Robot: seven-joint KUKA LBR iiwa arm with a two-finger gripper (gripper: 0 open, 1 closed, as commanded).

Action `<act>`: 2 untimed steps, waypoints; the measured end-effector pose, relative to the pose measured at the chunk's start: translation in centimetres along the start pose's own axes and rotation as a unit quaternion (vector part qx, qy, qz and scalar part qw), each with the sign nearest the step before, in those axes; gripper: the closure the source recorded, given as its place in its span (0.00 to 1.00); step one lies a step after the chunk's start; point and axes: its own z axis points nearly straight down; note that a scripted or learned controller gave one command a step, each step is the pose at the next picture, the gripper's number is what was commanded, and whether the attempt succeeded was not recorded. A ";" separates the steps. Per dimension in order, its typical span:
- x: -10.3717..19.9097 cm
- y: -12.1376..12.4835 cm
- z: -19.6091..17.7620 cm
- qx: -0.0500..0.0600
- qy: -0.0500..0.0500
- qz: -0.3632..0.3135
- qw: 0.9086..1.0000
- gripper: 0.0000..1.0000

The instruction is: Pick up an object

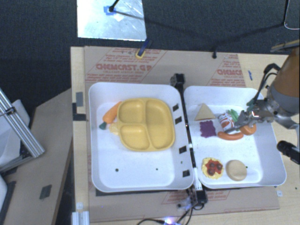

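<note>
Left bin first: I see a yellow divided plate with a carrot tucked against its upper-left edge. Moving right, the right bin carries a tan wedge, a purple piece, a pizza slice and a bread roll. My hand is down at centre right over the sausage, beside a red-and-white can; whether it's spread or pinched, I cannot tell. Risk: this cluster is tight, so I could nudge the neighbours and close on nothing.
</note>
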 end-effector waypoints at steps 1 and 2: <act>5.8 1.3 -0.6 0.000 0.000 0.000 1.000 1.00; 10.4 2.8 0.3 0.000 0.000 0.000 1.000 1.00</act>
